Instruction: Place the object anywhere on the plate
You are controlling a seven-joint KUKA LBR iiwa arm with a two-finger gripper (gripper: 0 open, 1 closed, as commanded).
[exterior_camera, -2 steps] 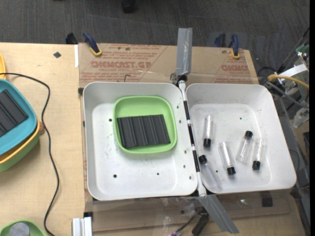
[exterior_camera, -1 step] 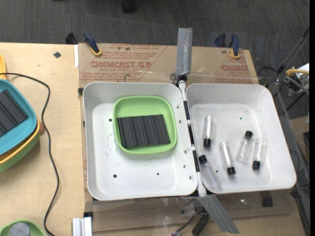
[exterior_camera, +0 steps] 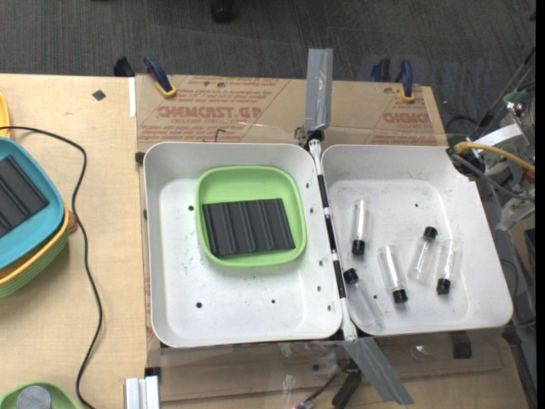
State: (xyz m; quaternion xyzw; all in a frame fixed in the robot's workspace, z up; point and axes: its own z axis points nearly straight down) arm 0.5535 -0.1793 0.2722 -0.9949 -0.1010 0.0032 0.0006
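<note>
Of two white bins, the right bin (exterior_camera: 477, 228) holds five clear, black-capped vials (exterior_camera: 391, 269) lying loose, none on the plate, and the left bin (exterior_camera: 170, 254) holds one green plate (exterior_camera: 247, 179) bearing one dark ribbed pad (exterior_camera: 251, 227); the claw's state cannot be told.

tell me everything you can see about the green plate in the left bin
The green plate is a light green, rounded-square dish with a raised rim, plastic by the look of it. It lies flat and upright on the floor of the left bin, toward the bin's far side and a little right of centre. A dark ridged insert, tilted slightly, covers most of its well. Nothing else touches it; the clear vials lie in the other bin.
</note>
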